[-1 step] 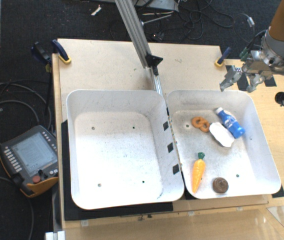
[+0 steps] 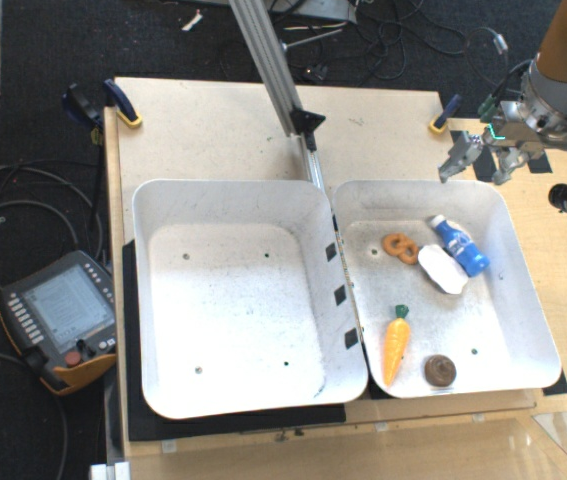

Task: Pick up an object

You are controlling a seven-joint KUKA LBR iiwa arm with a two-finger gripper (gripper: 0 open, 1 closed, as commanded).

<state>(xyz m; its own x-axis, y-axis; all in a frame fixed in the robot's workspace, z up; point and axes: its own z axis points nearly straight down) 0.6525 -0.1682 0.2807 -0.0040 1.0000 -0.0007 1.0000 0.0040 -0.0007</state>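
Note:
The right bin (image 2: 523, 298) holds several objects. A blue and white bottle (image 2: 461, 245) lies at its back right, touching a white oval piece (image 2: 442, 270). A small brown pretzel (image 2: 399, 247) sits just left of them. An orange carrot (image 2: 395, 345) and a dark brown round piece (image 2: 440, 371) lie near the front edge. My gripper (image 2: 477, 164) hangs above the bin's back right corner, open, with nothing between its fingers. It is well apart from every object.
The left bin (image 2: 153, 268) stands beside the right one, and a slanted metal bar (image 2: 268, 53) runs down to the divide between them. Clamps (image 2: 121, 103) sit at the bench's back corners. A teach pendant (image 2: 58, 318) lies on the floor at left.

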